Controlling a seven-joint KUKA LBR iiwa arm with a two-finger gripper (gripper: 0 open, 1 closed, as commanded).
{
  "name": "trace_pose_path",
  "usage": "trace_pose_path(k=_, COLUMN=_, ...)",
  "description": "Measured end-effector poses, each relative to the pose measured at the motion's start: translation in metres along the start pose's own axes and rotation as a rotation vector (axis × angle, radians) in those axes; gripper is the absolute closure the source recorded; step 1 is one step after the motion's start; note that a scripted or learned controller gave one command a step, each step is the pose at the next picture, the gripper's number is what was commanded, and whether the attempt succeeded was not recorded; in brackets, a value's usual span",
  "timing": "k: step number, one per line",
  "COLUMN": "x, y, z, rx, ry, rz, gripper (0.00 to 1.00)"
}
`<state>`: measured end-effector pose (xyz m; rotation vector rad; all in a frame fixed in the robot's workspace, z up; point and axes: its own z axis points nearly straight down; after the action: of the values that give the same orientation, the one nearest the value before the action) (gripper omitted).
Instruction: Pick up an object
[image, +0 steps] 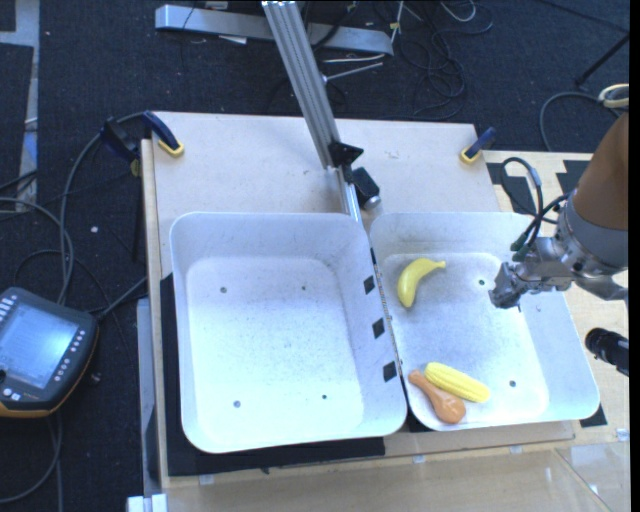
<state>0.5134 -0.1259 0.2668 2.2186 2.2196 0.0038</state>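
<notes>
Two shallow white plastic bins sit side by side on a pale wooden bench (260, 160), the left bin (190, 300) and the right bin (560, 400) meeting along a raised shared edge marked with small black tabs. The grey arm with its orange band (605, 190) reaches in from the right of the view, and its dark two-finger gripper (503, 290) sits over the upper right part of the right bin's floor, pointing toward the bin's middle. Whether that gripper is spread or closed cannot be told here (it reads as a dark blurred lump against the white), and nothing can be made out between its tips. Three things lie in the right bin. A curved yellow plastic banana (415, 279) rests in the upper left part of the floor, near the gripper but apart from it, with bare white floor between them. Down at the near edge lie a stubby yellow ridged piece shaped like a corn cob (458, 383) and an orange club-shaped piece (440, 400) that looks like a toy drumstick; the two touch, the yellow one lying across the top of the orange one, and both are well apart from the gripper. A slanted aluminium rail (310, 90) rises from a black clamp at the far side of the bench, between the bins. Yellow-tipped clamps (168, 147) hold the bench's far corners, and a grey handheld control pendant (40, 350) lies on the dark floor to the left, with black cables looping around it.
</notes>
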Motion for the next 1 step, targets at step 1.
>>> trace_pose_path(k=1, x=0.0551, y=0.0196, z=-0.0024, rx=0.004, ry=0.002, rz=-0.005, gripper=1.0)
